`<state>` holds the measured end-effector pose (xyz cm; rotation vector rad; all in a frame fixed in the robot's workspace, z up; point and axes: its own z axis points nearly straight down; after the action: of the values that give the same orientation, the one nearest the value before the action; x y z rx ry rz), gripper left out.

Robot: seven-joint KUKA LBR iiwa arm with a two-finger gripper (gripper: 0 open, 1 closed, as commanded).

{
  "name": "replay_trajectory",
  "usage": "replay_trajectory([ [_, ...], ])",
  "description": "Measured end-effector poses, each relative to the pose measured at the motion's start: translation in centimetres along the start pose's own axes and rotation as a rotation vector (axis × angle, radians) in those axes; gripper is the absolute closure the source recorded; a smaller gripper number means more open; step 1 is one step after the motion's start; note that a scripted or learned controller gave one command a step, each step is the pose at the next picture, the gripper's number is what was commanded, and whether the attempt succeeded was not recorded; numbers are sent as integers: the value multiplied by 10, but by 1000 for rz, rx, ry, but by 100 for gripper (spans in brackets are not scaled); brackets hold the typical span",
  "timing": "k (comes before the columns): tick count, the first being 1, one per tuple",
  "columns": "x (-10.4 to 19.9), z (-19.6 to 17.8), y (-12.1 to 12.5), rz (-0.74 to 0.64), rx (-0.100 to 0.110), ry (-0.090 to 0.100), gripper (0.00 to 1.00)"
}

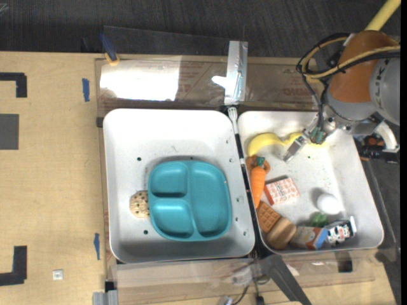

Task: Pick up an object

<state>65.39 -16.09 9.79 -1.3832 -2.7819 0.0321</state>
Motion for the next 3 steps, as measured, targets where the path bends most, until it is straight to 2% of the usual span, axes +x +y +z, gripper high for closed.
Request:
replay_trajectory([
  [1, 7, 3, 11, 207, -13, -17, 0],
  [2, 6, 2, 18, 368, -20, -9, 0],
  [3, -18, -1, 9, 446, -56, -27, 0],
])
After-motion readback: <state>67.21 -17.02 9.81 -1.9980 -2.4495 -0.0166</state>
